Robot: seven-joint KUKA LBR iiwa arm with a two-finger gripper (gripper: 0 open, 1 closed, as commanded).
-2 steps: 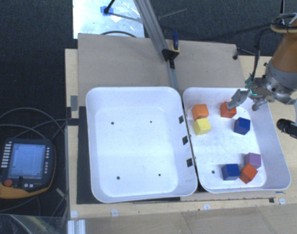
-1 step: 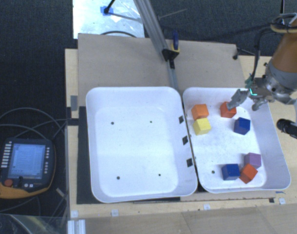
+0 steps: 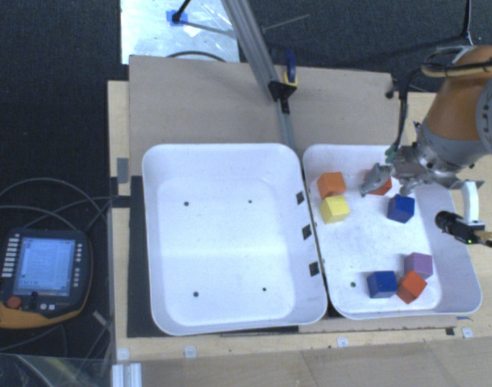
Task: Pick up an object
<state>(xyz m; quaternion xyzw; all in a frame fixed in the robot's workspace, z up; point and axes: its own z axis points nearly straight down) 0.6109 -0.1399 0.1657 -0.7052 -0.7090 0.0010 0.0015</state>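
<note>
Camera view: the gripper (image 3: 389,181) hung low over the right bin (image 3: 454,295), near its back wall, w/ the grey-and-orange arm (image 3: 462,119) reaching in from the right. Right under the fingertips sat a red-orange block (image 3: 381,186), only part of it showing; the gripper body covered the rest. One finger looked to be on the block's left side, another toward its right, so the block seemed to lie between them. Whether the claw was released, clenched or actually grasping the block, I couldn't tell; metal and block overlapped too much from this angle.

The relation that mattered: block sat directly below and very slightly left of the claw, touching or nearly so. No sideways travel needed, in my judgement; mostly a matter of closing and lifting. The block looked like a small cube, so no long axis to line up with.

Other objs in the same bin: an orange block (image 3: 331,184) just left of the claw, a yellow block (image 3: 335,209) touching its front edge, a blue block (image 3: 401,208) just in front of the claw. Well apart, at the front: another blue cube (image 3: 382,284), an orange cube (image 3: 411,286) and a purple cube (image 3: 419,264), clustered. The left bin (image 3: 161,216) stood beside the right one.
</note>
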